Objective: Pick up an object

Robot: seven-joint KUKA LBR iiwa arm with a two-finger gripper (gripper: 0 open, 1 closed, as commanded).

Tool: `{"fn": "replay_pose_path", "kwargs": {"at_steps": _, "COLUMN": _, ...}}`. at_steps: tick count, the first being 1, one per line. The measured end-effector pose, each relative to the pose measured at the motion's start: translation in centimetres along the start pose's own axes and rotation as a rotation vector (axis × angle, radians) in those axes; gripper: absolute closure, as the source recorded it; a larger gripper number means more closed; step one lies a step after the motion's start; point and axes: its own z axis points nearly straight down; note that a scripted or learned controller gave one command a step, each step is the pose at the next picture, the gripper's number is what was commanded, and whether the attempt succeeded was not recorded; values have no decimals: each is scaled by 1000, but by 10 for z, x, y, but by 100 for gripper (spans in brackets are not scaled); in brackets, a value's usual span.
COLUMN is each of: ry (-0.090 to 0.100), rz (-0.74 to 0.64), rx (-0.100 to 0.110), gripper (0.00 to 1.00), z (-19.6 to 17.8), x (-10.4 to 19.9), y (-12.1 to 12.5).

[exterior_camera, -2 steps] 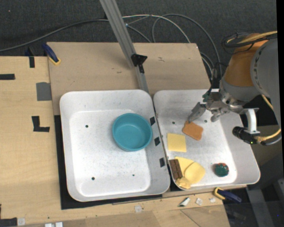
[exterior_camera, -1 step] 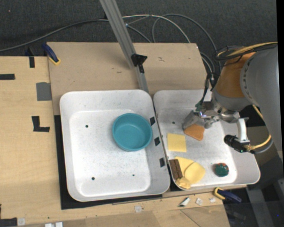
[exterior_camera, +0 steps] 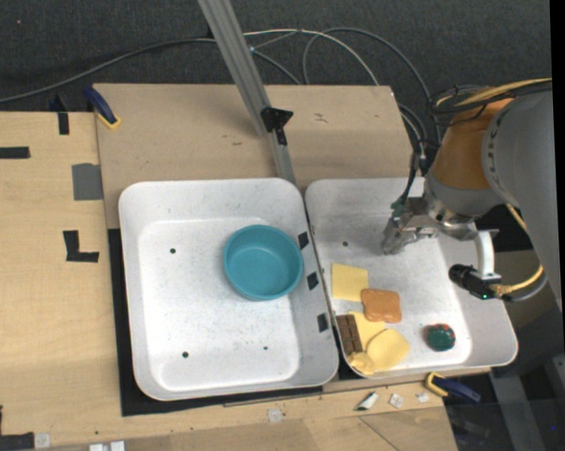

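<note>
While the claw (exterior_camera: 396, 235) hangs over the far part of the right bin (exterior_camera: 356, 200), its grip state impossible to tell, the yellow square (exterior_camera: 349, 282) lies near-left of it, apart.

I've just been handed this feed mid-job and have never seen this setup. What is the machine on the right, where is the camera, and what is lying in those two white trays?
The camera is fixed above the bench, looking down at a slant. The grey machine with the orange band is a robot arm reaching in from the right; its gripper hangs over the upper part of the right bin, with nothing visibly held. Whether it is open is not clear from here. The left bin holds one blue bowl. In the right bin's lower half lie a pale yellow square, an orange-brown piece, a dark brown bar, a rounded yellow piece and a small dark green object, all below the gripper in the picture.
</note>
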Motion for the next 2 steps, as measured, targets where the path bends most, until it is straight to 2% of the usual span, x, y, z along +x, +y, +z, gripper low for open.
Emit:
{"fn": "replay_pose_path", "kwargs": {"at_steps": 1, "ry": -1, "rz": 3, "rx": -6, "gripper": 100, "z": -58, "x": 0, "y": -8}}
{"fn": "replay_pose_path", "kwargs": {"at_steps": 2, "ry": -1, "rz": 1, "rx": -7, "gripper": 100, "z": -117, "x": 6, "y": -3}}
